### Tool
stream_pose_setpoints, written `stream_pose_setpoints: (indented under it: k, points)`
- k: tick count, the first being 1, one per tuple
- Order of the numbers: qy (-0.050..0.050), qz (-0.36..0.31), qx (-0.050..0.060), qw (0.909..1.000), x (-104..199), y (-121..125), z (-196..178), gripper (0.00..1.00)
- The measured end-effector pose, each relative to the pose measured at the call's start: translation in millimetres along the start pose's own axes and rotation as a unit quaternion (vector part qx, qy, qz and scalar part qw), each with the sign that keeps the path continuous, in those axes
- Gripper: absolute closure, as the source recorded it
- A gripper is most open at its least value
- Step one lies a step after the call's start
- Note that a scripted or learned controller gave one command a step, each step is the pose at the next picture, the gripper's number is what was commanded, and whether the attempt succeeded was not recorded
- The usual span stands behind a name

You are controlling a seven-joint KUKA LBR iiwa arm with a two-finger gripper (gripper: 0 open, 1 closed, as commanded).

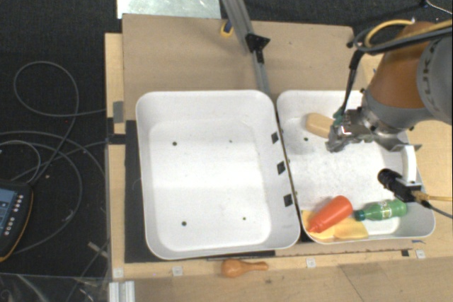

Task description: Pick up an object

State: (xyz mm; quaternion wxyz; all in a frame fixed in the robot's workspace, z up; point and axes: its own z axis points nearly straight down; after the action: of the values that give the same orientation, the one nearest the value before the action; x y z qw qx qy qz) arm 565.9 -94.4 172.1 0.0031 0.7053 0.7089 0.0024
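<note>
The gripper (335, 140) is hovering beside the tan block (319, 125) near the right bin's (354, 99) back edge, likely targeting it; its grip state is unclear.

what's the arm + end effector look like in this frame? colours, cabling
Grey arm with a broad orange band above the wrist. Black and yellow cables loop over the band. The end effector is dark metal, compact, with a small red and green spot on it. A white bracket hangs off the wrist.

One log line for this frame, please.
gripper: over right bin, beside tan block | grasp: none seen | carrot, green bottle: near front edge
</note>
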Motion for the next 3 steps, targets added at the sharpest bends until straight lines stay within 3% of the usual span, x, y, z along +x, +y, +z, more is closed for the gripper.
stream_pose_setpoints:
  k: [1, 2, 3]
  points:
    - [0.0, 0.0, 0.0, 1.0, -3, -8, -56, 1.0]
    - [0.0, 0.0, 0.002, 1.0, -3, -6, -75, 1.0]
    - [0.001, 0.0, 0.003, 1.0, 37, 5, -79, 1.0]
